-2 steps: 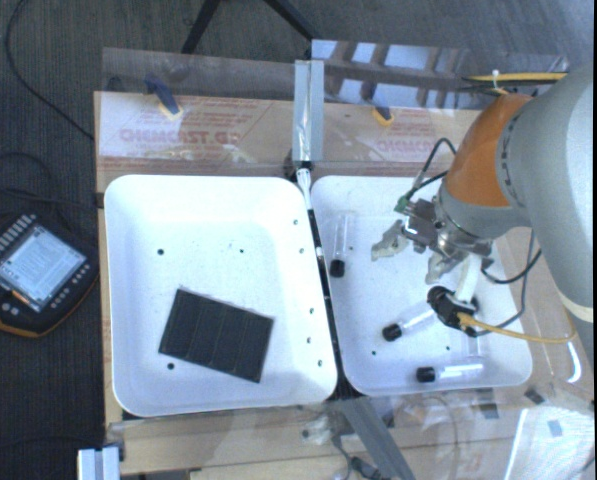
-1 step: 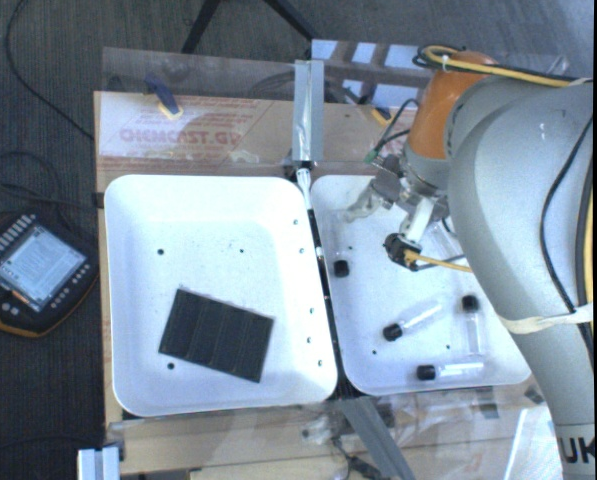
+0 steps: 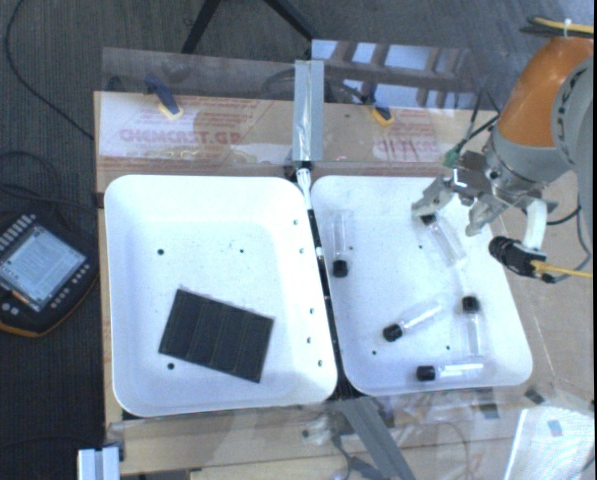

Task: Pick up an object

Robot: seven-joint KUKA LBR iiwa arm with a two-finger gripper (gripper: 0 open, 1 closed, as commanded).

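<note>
Here, nearest the camera, the front edge of the counter (image 3: 228, 430) carries the two white bins. The left bin (image 3: 138, 208) holds a flat dark ribbed panel (image 3: 216, 335) lying askew toward its front. The right bin (image 3: 378, 203) holds several clear vials with black caps: one (image 3: 448, 372) lies along the front wall, one (image 3: 413, 322) lies at a slant just behind it, and one (image 3: 471, 326) lies near the right wall with its cap pointing away. Farther back, a vial (image 3: 338, 243) lies close to the divider between the bins, cap toward the front, and another clear vial (image 3: 441, 240) lies tilted in the back half of the bin.

Above that last vial hangs the hand (image 3: 458, 206), carried by the grey arm with its orange band (image 3: 538, 98) reaching in from the right. Its fingers appear spread, one to either side, with nothing between them; the hand looks open and empty.

I judge the step to be the approach: the hand is positioned over a target but no grasp is made. The next move likely calls for lowering so that the fingers straddle the tilted vial across its narrow body, then closing. A smooth, round vial may roll or slip aside if the fingers meet it off centre.
</note>
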